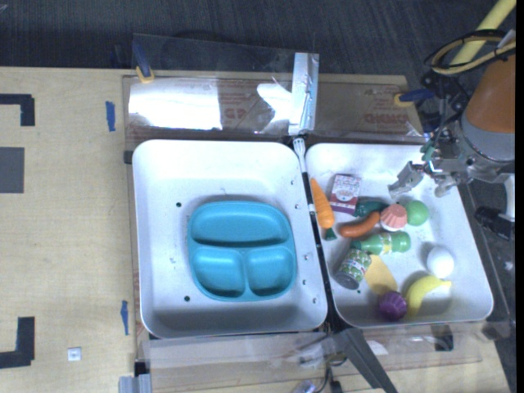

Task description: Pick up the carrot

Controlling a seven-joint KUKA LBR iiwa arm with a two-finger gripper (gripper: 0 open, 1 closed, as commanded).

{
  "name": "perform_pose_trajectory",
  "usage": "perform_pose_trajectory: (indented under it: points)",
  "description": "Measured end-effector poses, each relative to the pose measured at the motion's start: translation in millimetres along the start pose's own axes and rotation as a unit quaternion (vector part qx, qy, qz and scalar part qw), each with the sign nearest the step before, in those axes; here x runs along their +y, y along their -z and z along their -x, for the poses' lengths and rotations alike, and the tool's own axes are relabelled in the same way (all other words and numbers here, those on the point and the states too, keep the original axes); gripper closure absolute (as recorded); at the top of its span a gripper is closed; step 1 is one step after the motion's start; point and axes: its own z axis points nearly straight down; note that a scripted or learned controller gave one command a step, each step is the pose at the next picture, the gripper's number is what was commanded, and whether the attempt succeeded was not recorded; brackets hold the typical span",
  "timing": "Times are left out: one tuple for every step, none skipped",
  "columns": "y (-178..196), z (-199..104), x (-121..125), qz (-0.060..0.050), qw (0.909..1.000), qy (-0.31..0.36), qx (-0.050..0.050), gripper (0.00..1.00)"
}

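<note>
1. The slim orange plastic carrot (322, 205) with a green stem end lies along the left wall of the right-hand shallow white bin (477, 244), its green tip pointing toward the near edge of the table (57, 244).
2. The metal two-finger claw (422, 178) hangs over the far right part of that bin, well apart from the carrot, with nothing between its fingers; the fingers look spread apart.
3. Just beside the carrot, toward the bin's middle, sit a small pink-and-white carton (345, 191) and an orange-red toy sausage (360, 224).
4. Near these lie a round green ball (417, 213), a pink scalloped disc (395, 217), a green bottle (385, 242) lying on its side and a small labelled can (354, 267).
5. Toward the bin's near right corner rest a white egg (440, 263), a yellow banana-like piece (423, 289) and a purple round fruit (392, 304).
6. The left-hand shallow white bin (155, 187) holds a blue three-compartment plastic tray (241, 248).
</note>
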Motion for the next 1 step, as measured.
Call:
perform_pose_trajectory:
  points:
    - [-93.9,-38.8,-2.3,0.003,1.0000,-0.006,-0.001,0.00]
